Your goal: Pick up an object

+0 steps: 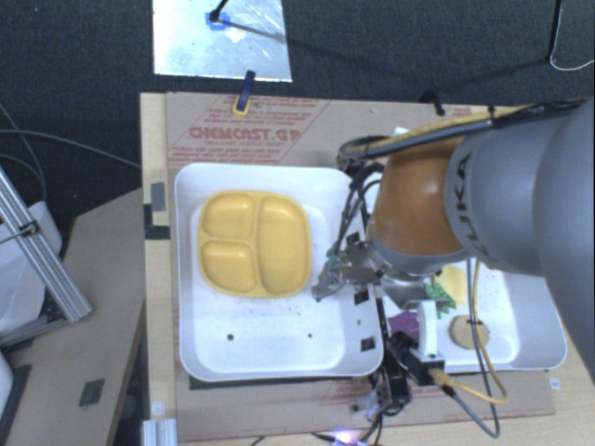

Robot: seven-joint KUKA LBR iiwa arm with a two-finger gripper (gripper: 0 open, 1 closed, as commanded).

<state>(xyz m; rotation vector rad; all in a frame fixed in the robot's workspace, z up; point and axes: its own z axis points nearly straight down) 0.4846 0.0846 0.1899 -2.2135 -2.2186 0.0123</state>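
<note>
Checked the feed remotely. Landmark for everything below: the yellow divided plate [254, 242].

- Left bin [186, 249], white and shallow, held that plate and nothing else I could make out. The plate had three compartments and lay flat in the bin's upper half, with bare white floor below it and a few dark specks there.
- Right bin [535, 337] sat to the right of the plate and was mostly covered by the arm [521, 193]. Visible inside: a purple piece [405, 324], a green piece [439, 292], a pale yellow piece [453, 277] and a tan round piece [468, 332]. All were clustered well right of the plate and slightly lower. Too small to identify.
- Gripper [327, 282] hung just beside the plate's right edge, over the left bin's right side. I couldn't tell whether it touched the plate, or whether it was spread or pressed together. I saw nothing held in it.
- Candidate pick objects: the plate in the left bin and the small pieces in the right bin.

Writing:
- Brown sheet [307, 119] under both bins carried red print above the plate, reading "CHEMCAST. GP". The smaller red lines under it were unreadable.
- Dark lettering on the arm's grey shell was cut off, so I'm not calling it.

Also above the plate: a blue-and-yellow clip [244, 94] on the sheet's top edge. Beyond it lay a silver panel [186, 26] with a small blue piece [218, 21] on it.
</note>
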